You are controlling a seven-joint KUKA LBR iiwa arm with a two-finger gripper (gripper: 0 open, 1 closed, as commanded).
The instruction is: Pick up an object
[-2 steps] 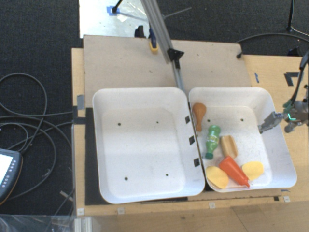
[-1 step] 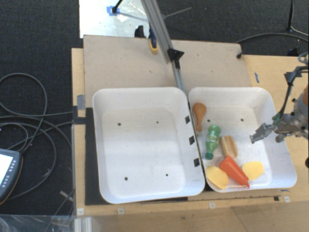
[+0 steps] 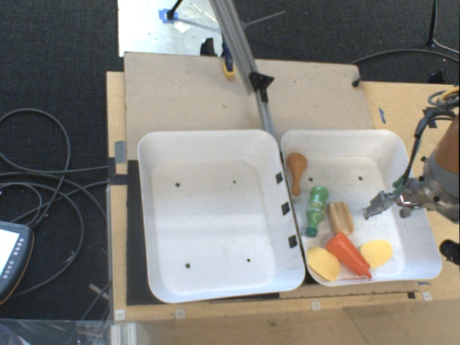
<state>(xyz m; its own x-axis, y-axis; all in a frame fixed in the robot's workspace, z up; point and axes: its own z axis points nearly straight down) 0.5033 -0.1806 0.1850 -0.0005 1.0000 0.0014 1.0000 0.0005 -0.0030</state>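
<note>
Jaws hover over six toy foods in right bin.

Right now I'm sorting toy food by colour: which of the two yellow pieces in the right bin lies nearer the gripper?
The yellow piece right of the orange carrot; the other yellow piece lies left of the carrot, farther from the gripper.

The right bin holds perhaps 6 items, clustered toward its left-front corner.

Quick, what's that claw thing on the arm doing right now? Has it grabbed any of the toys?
Gripper: over the right bin, nothing seen between its fingers; open or shut cannot be told.
</note>
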